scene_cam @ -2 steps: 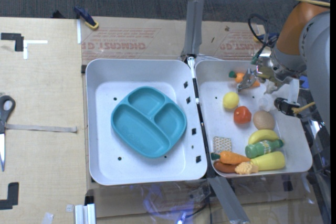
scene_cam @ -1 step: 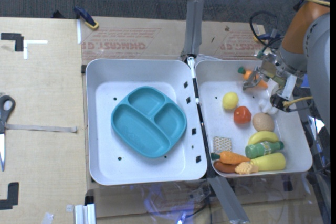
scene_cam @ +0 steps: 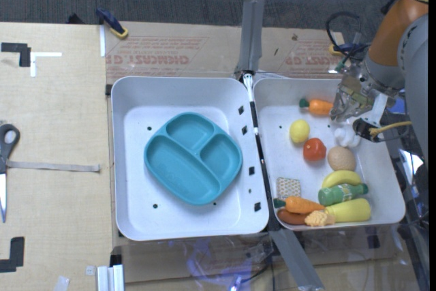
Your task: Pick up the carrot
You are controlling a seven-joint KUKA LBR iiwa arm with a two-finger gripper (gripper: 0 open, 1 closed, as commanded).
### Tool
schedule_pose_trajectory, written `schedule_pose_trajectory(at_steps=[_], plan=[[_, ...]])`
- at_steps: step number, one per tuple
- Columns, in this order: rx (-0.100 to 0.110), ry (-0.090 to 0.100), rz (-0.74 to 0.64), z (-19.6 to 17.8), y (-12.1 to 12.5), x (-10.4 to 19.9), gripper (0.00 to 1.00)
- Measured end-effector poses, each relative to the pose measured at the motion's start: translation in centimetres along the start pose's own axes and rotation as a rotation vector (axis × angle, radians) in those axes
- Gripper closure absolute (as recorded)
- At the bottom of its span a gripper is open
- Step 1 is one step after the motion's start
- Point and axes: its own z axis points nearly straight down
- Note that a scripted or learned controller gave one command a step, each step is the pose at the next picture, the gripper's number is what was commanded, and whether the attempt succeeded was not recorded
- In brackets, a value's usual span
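Overhead, gripper (scene_cam: 343, 110) hovering at right bin's (scene_cam: 269, 92) far side, just right of carrot (scene_cam: 319, 106); carrot lying near far wall, long axis roughly left-right, green top pointing left; jaw state impossible to tell, tips blurring into clutter; nothing visibly held; lemon (scene_cam: 299, 131) and tomato (scene_cam: 314, 148) sitting nearer camera, leaving room; second, possibly carrot-like piece (scene_cam: 303, 204) lying at near wall.
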Motion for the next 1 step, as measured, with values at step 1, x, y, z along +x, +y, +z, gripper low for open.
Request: schedule_pose_trajectory(at_steps=[1], plan=[[0.012, -0.005, 0.003, 0.07, -0.16, -0.35, 0.0]])
